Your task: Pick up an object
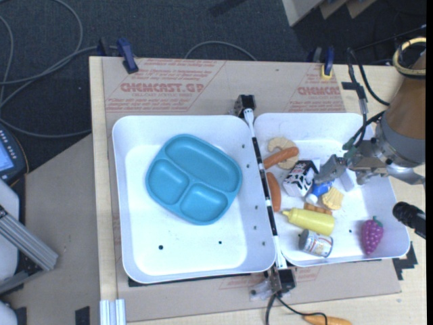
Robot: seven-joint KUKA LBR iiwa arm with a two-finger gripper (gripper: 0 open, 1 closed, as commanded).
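Grey gripper (329, 168) hovers low over the right bin (352, 124) (beside the cow-patterned toy (298, 177)). Nothing is lifted yet; its grip state cannot be told.

One camera hangs fixed above the bench (203, 80), looking down at a slant (not straight overhead) on both bins (128, 202), far enough back to catch the floor behind.
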